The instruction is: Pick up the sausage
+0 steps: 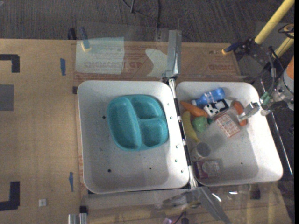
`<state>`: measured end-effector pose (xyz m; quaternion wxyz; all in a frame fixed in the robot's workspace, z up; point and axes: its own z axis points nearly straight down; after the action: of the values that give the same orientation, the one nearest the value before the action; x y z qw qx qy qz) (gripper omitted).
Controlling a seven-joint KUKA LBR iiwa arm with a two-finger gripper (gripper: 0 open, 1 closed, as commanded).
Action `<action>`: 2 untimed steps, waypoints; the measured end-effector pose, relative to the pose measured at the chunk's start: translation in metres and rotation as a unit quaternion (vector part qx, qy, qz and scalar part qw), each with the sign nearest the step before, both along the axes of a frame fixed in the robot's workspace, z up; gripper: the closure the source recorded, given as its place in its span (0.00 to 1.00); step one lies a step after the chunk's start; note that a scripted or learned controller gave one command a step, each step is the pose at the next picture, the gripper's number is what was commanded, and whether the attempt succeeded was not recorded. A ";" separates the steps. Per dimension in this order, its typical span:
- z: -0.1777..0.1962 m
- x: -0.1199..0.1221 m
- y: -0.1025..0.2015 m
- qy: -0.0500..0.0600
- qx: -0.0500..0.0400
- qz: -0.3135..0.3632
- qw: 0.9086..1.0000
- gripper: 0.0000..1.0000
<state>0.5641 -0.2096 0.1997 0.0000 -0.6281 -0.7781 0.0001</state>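
The sausage point(239, 111) lies near the right bin's point(261, 167) upper right corner, beside a patterned card point(227, 125); the gripper point(251, 110) sits right against it. Whether the gripper has any hold cannot be told; a teal tray point(138, 122) rests in the left bin point(93, 167).

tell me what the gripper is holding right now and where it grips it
It cannot be told: the gripper sits right at the orange-red sausage in the right bin, but no clear hold shows.

gripper point(248, 110) low over right bin's point(261, 162) upper right part, beside sausage point(239, 109) | teal divided tray point(138, 122) mid left bin point(93, 148) | banana point(188, 126), carrot point(193, 108) at right bin's left edge | blue bottle point(210, 97) near top edge
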 end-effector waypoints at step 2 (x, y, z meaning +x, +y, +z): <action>0.002 0.036 -0.012 -0.002 -0.001 0.031 1.000 0.00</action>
<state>0.6006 -0.2217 0.2017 -0.0022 -0.6036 -0.7973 -0.0002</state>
